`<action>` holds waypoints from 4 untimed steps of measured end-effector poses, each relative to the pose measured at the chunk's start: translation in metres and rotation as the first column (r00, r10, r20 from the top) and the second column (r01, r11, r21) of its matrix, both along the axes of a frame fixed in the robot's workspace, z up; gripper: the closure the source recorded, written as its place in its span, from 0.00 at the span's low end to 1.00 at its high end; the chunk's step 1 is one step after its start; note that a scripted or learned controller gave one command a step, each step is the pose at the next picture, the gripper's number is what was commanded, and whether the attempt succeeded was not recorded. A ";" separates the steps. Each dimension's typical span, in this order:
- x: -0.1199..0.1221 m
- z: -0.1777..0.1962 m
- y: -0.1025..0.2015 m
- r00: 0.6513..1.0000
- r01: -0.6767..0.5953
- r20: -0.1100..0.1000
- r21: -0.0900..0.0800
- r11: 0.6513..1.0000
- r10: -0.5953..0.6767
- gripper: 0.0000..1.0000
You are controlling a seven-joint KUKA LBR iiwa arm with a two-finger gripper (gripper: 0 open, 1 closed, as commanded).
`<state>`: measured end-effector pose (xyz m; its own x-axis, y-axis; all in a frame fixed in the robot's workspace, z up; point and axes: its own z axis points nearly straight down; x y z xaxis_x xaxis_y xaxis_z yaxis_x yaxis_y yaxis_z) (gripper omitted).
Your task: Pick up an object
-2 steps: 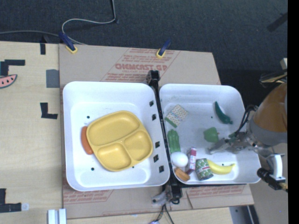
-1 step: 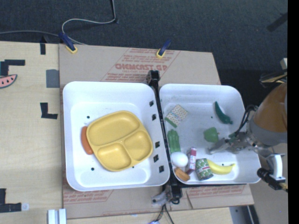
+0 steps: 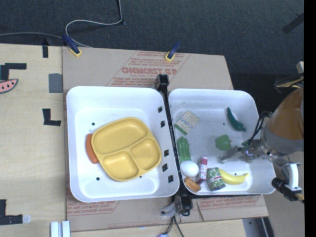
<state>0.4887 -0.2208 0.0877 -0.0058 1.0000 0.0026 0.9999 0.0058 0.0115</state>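
My gripper reaches in from the right and sits low in the right bin, just above the banana and just below and right of a small green pepper. Close by lie a green can, a red and white can, a white egg, a green cucumber, an orange piece, a patterned packet and a dark green vegetable. I see nothing held in the gripper.
The left bin holds a yellow divided plate with an orange-red object poking out under its left edge. A black divider separates the bins. The arm's orange band hangs over the right bin's right rim.
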 end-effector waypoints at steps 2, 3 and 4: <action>0.000 0.000 0.000 1.000 0.000 0.000 0.000 1.000 0.000 0.00; 0.000 0.000 0.000 1.000 0.000 0.000 0.000 1.000 0.000 0.00; 0.000 0.000 0.000 1.000 0.000 0.000 0.000 1.000 0.000 0.00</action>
